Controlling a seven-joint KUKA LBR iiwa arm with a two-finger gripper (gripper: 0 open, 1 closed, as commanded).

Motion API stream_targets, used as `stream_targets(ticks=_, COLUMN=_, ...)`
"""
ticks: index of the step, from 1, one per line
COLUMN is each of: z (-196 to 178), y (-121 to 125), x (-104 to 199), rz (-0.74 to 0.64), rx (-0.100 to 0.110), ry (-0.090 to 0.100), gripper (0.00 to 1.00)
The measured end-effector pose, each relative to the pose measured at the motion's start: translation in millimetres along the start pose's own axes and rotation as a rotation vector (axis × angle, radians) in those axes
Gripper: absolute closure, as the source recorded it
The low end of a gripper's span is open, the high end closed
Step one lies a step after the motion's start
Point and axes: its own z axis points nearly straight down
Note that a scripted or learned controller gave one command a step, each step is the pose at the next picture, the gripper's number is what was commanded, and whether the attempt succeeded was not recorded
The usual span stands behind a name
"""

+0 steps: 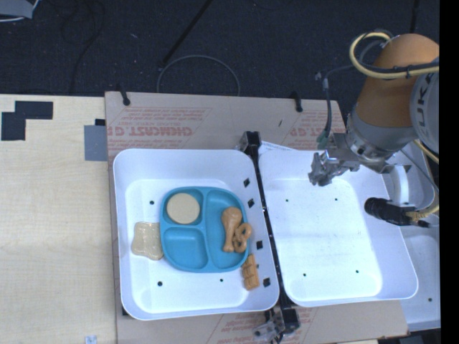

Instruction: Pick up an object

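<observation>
Reaching in from the right edge of the camera view, the grey arm with its orange band (396, 63) bends down and leftward, and you see its two-finger gripper (324, 172) hanging over the far left corner of the shallow white right-hand bin (337, 256). The wrist is tilted toward the strip between the bins. You cannot tell how far the pincer is open, and nothing shows in its grasp.

Everything you could pick lies in the shallow white left-hand bin (140, 289), well apart from the gripper. A blue plastic plate with three compartments (188, 249) sits in the middle of that bin. Its far left compartment holds a round tan disc (182, 208); its right compartment holds a knobbly tan pretzel-like piece (235, 229). A pale flat slab like a slice of toast (147, 240) lies on the bin floor touching the plate's left edge. A small orange-brown lump (250, 272) lies just beside the plate's near right corner, close to the bin's right wall.

Both bins rest on a brown cardboard sheet with red printing (186, 124), laid over a pale wooden bench top (50, 228). A black strip (259, 206) runs between the bins. Beyond the bench you see dark carpet (272, 27) with a thin cable loop (197, 74) on it.
</observation>
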Motion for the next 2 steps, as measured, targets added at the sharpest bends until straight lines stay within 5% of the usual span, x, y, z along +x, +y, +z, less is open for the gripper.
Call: stream_targets(ticks=2, z=20.6, y=-13.7, x=100.2, rz=0.001, rx=0.002, ry=-0.001, gripper=1.0)
